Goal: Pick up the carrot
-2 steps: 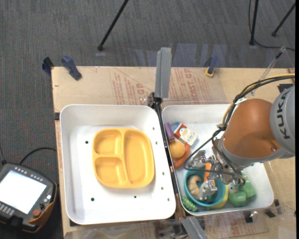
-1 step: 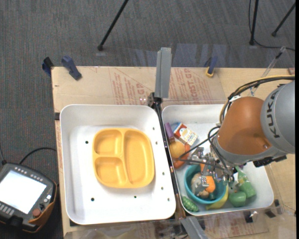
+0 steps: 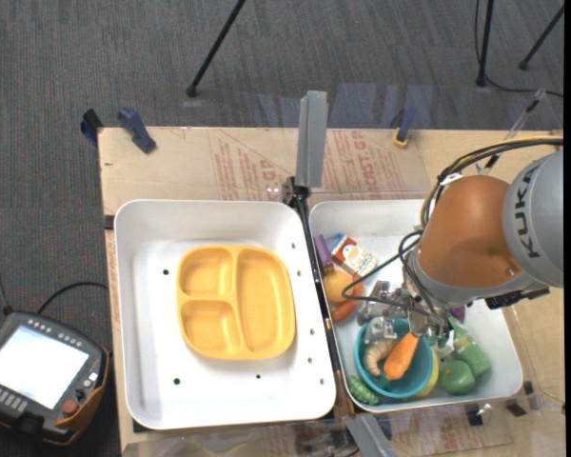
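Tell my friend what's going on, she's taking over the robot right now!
Gripper: low over the right bin, just above the teal bowl; whether its fingers are open or shut is hard to see.
Carrot: lying tilted in the teal bowl beside a pale curled toy.
Left bin: holds the yellow divided plate.
Done: arm is positioned over the carrot.
Left: grasp the carrot and lift it out.
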`<state>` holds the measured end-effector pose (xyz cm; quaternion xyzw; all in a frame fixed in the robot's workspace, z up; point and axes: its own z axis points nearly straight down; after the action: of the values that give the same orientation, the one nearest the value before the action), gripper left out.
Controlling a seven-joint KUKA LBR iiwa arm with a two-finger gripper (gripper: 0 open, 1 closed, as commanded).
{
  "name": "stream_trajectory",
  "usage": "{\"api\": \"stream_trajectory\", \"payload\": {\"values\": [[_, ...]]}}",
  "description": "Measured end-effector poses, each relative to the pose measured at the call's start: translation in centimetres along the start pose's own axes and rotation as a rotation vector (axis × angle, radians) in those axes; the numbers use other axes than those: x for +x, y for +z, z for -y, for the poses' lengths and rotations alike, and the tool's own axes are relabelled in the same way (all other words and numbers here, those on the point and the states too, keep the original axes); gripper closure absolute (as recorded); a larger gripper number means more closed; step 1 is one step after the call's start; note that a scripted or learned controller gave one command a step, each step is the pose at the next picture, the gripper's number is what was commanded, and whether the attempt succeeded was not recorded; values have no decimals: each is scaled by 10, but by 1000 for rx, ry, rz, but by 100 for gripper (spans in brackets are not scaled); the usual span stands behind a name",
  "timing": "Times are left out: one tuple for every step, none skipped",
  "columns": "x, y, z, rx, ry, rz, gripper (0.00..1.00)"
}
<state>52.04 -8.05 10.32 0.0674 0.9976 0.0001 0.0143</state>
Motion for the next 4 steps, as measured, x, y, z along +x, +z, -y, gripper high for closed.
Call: {"api": "stream_trajectory", "payload": {"values": [[29,4,5,1,-389,24,100],[2,-67,76,0,-445,-9,100],[-14,-202,133,-4,-658,-17,100],[12,-108,131,-16,-766,-26,100]]}}
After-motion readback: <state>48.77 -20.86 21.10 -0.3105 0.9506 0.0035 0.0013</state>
